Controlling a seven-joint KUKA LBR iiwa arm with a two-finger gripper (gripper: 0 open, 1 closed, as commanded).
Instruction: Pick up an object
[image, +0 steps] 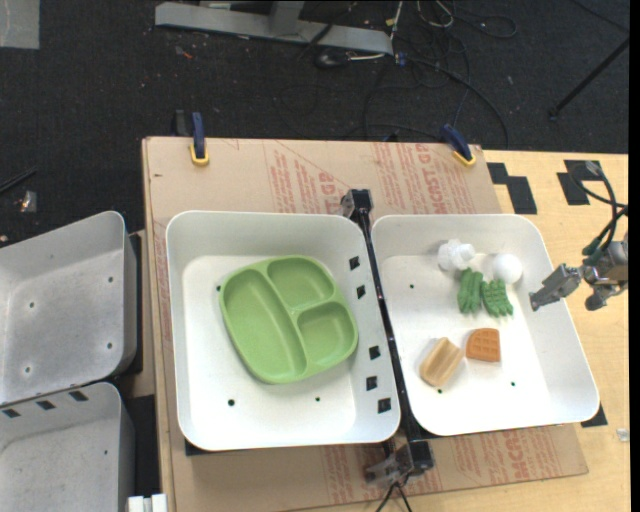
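Even overhead light, soft shadows, slightly grainy, sharp.

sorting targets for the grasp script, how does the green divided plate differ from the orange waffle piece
The green divided plate lies alone in the left bin; the orange waffle piece lies in the right bin among other small items. The plate is far larger, covering much of its bin's floor, while the waffle piece is a small chunk. The plate has three compartments; the waffle piece shows a grid-like surface. Both rest flat, untouched by the gripper.
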